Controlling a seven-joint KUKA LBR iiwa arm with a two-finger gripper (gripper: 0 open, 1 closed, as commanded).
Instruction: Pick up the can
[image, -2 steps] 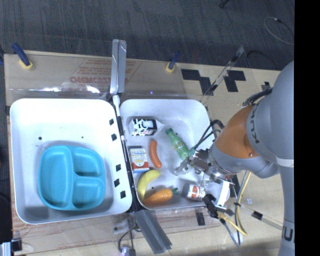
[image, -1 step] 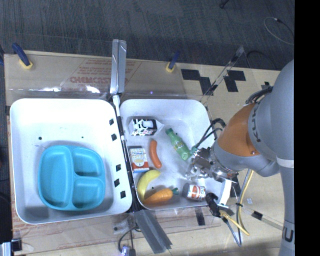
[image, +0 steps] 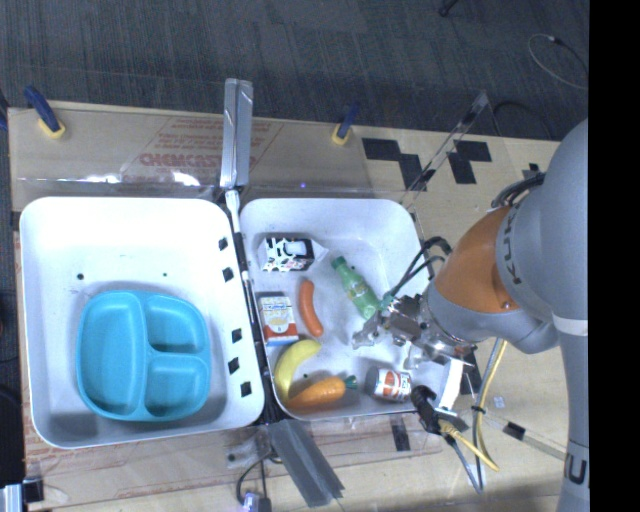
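On the wooden tabletop (image: 120, 140), the smooth cylindrical can (image: 389, 384) lies beside the hand (image: 385, 328); its grip state is unclear.

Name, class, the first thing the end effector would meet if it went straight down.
Probably the can, lying on its side in the right bin, just below the end effector; depth is unclear.

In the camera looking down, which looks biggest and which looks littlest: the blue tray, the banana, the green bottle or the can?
1. blue tray, by far the biggest.
2. banana.
3. green bottle, close to the banana in size, so that order is unsure.
4. can, the littlest.
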